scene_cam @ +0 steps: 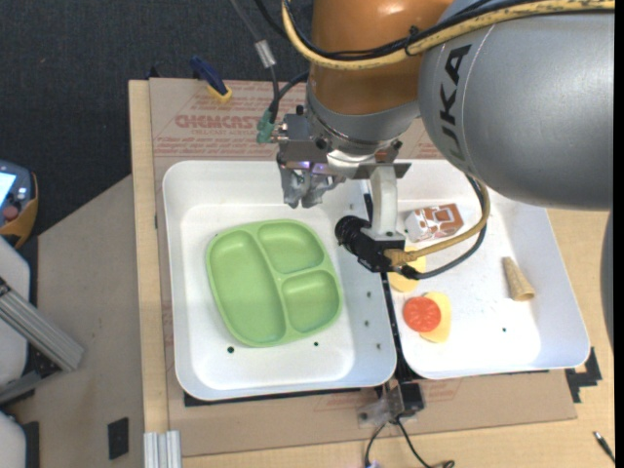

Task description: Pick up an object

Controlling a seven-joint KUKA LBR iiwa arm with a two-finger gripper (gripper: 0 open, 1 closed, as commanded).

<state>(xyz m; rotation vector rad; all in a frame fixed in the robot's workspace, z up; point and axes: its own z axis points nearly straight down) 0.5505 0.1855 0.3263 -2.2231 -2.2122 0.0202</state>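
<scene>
My end effector (304,195) hangs over the far edge of the left bin (185,291), just beyond the far rim of the green divided plate (274,282). Whether it is released or clenched cannot be determined from this angle; no object is visible in its grasp.

The green divided plate lies flat in the left bin, three compartments facing up, directly on the near side of my end effector and close to it.

The remaining candidate objects lie in the right bin (556,339), to the right of my end effector:
- A red tomato slice (422,312) rests on a yellow piece (441,326) near the bin's left wall, well apart from my end effector.
- A brown-and-white packet (434,222) lies toward the far side, beside a white bracket and black cable of my wrist assembly.
- A tan cone-shaped item (518,279) lies further right, the most distant from my end effector.

Both bins sit on a cardboard sheet (195,115) covering the bench.
</scene>
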